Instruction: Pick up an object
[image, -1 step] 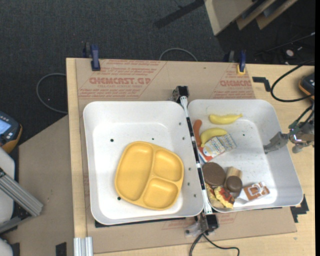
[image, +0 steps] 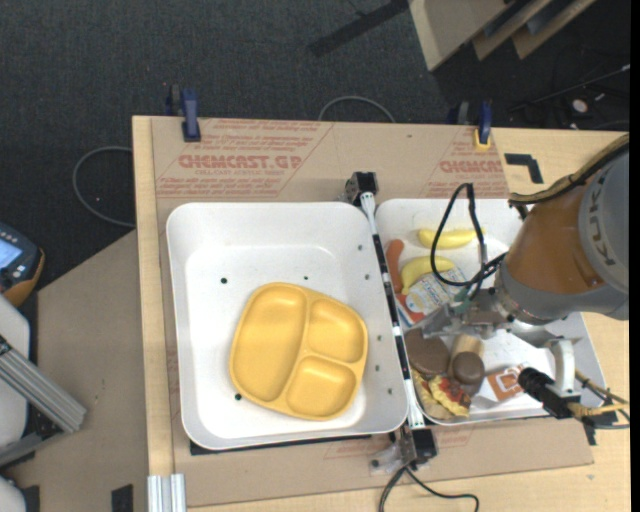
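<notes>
My gripper (image: 455, 322) is low in the right bin (image: 575, 345), over a crowd of small items. Right under it lie a dark brown round piece (image: 430, 355) and a brown cylinder-shaped piece (image: 467, 368). A white packet (image: 424, 295) sits just to its upper left. Farther back are a yellow banana (image: 448, 238), an orange-red stick (image: 395, 262) and another yellow piece (image: 432, 268). At the bin's front lie a yellow crinkled item (image: 445, 398) and an orange-and-white box (image: 505, 382). Nothing shows as lifted.
The left bin (image: 200, 260) holds a yellow divided plate (image: 298, 348). The arm (image: 560, 250) covers the right bin's right side, with a black cable (image: 465, 215) looping over it. A black clip (image: 361, 186) sits where the two bins meet.
</notes>
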